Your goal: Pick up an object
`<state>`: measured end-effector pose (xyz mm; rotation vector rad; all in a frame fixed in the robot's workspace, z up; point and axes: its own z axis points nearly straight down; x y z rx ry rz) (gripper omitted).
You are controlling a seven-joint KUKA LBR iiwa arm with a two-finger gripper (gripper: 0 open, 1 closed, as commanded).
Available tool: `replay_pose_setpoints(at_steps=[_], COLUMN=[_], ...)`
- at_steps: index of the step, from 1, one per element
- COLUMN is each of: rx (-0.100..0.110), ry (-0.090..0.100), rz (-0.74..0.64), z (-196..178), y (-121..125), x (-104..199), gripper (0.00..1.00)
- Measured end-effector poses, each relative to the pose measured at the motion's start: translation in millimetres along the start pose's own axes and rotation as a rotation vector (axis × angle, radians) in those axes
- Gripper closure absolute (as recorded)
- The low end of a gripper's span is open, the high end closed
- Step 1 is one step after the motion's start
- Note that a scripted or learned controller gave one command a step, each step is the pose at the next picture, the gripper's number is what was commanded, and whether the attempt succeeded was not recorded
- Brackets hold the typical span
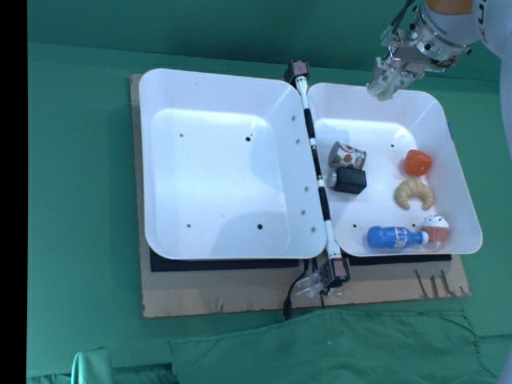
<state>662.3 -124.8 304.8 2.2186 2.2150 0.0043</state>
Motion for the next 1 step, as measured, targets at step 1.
replay_pose_setpoints(at_steps=[1], rx=[-0.002], ry=[-0.001], rz=[0.0], z=[-64.2], y=[6.3], x=[-2.3], gripper=[1.0])
